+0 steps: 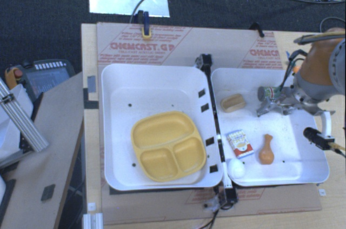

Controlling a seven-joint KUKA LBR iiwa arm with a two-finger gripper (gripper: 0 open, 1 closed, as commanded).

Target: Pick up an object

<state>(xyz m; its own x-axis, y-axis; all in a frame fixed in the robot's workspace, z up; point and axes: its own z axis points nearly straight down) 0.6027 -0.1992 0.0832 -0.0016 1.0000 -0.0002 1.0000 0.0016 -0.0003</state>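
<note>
Taking the black divider [212, 125] between the two bins as the landmark, the nearest thing is a white egg [236, 168], just right of the divider at the front corner of the right bin [308, 171]. A little farther back and still close to the divider lies a small red and white carton [240, 143]. Right of the carton, well out from the divider, an orange chicken drumstick [266, 150] lies with its narrow end pointing away.

Left of the divider, a yellow three-compartment tray [167, 145] rests in the front half of the left bin [116, 114], its right edge near the divider.

Farther back, right of the divider, a tan bread roll [233, 102] sits apart from the other pieces. Beyond it to the right, the gripper [275, 105] hangs low over the right bin's back half, beside a small grey can [266, 93]; whether it is parted or closed cannot be told. The arm [321, 68] reaches in from the right across the bench [178, 41].
</note>
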